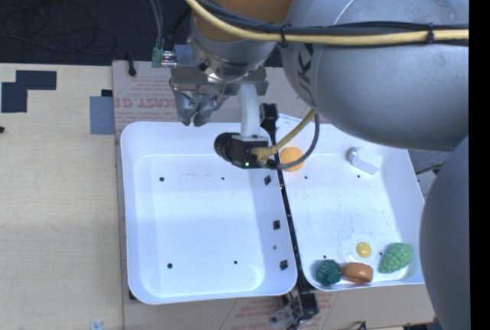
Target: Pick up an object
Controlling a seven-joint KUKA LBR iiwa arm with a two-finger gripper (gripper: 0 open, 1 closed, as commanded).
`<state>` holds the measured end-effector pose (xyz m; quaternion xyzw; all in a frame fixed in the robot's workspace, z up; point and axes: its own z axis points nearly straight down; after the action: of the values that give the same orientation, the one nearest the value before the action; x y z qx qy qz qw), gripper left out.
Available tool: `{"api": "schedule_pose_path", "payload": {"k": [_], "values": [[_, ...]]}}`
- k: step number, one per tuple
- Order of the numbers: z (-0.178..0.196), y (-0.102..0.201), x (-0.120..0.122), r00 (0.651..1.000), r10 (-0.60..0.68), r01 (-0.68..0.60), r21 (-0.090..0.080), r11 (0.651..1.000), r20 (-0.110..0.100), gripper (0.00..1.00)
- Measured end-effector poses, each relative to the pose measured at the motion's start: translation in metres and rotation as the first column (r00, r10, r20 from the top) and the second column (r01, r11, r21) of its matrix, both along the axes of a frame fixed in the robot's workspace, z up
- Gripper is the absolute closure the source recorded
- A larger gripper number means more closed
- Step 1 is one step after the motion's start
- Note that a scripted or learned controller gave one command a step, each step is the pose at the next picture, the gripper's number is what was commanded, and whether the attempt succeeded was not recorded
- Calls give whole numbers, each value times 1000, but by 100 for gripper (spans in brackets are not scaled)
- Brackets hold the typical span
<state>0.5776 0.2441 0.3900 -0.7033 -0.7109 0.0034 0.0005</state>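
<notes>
An orange ball (292,158), white block (363,160) and toy foods (366,263) lie in the right bin (409,191). The claw (197,111) hangs over the left bin's (145,168) far rim, fingers nearly together, holding nothing.

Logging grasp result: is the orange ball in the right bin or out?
In. The orange ball lies on the right bin's floor near the divider, partly behind a cable.

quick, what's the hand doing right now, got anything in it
Hand: hanging above the far rim of the left bin, nothing seen between its fingers; open or shut cannot be told.
</notes>
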Motion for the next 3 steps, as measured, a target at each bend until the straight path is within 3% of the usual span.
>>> {"api": "schedule_pose_path", "payload": {"k": [2,3], "values": [[18,2,-1,1000,18,-18,-4,1000,-7,100],[-51,-8,-39,1000,-7,7,0,1000,-6,100]]}}
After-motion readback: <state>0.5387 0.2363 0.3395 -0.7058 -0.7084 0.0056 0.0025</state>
